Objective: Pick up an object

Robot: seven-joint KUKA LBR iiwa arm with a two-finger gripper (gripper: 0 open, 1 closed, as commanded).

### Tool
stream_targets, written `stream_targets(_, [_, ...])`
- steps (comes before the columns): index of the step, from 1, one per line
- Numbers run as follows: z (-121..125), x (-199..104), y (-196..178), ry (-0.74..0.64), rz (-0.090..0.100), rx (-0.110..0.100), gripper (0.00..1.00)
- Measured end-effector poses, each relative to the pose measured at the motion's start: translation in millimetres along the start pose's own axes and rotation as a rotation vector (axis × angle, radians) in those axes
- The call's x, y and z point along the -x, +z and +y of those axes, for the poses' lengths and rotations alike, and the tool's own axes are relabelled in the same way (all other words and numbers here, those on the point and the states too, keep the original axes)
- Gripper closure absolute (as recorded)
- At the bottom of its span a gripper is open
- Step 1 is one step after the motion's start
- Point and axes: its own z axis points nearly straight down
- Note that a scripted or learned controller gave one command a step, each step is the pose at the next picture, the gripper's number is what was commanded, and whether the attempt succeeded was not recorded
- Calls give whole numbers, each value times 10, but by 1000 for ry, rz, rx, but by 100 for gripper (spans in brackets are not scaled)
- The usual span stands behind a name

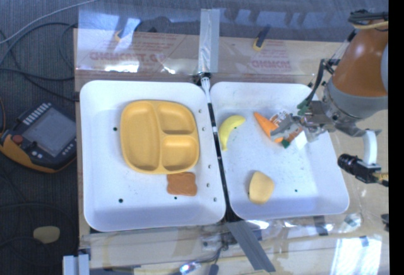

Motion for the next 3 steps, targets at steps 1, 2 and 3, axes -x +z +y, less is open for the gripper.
stream_targets(1, [635, 67, 482, 93, 0, -1, 0])
stream_targets(2, [847, 155, 962, 95, -13, 37, 0])
stream_targets(3, [788, 279, 1037, -112, -18, 50, 0])
